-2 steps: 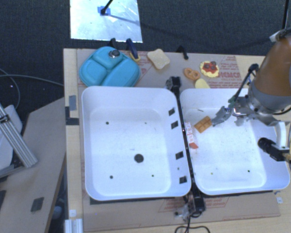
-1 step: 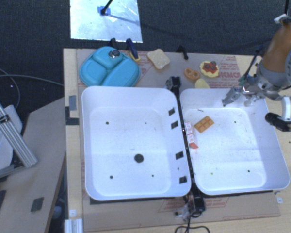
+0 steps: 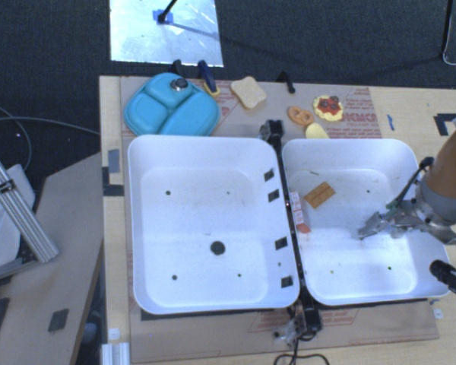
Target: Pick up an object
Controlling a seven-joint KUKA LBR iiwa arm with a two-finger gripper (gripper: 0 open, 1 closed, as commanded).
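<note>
White shallow plastic right bin (image 3: 387,158): holds a small orange-brown rectangular cracker (image 3: 319,195) near its left wall, well apart from the grey metal hand (image 3: 368,230), whose opening cannot be told. Beyond on the wooden tabletop (image 3: 114,128): blue divided plate (image 3: 171,105), toast slice (image 3: 248,92), pretzel (image 3: 299,115).

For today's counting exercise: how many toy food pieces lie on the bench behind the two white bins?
4: tan toast slice, orange pretzel, round red-topped tart, yellow piece at the right bin's back rim. More may be hidden.

The right bin (image 3: 380,154) lies mostly bare, only a cracker (image 3: 319,195) and perhaps a small wrapper (image 3: 302,225) near its left wall.
</note>
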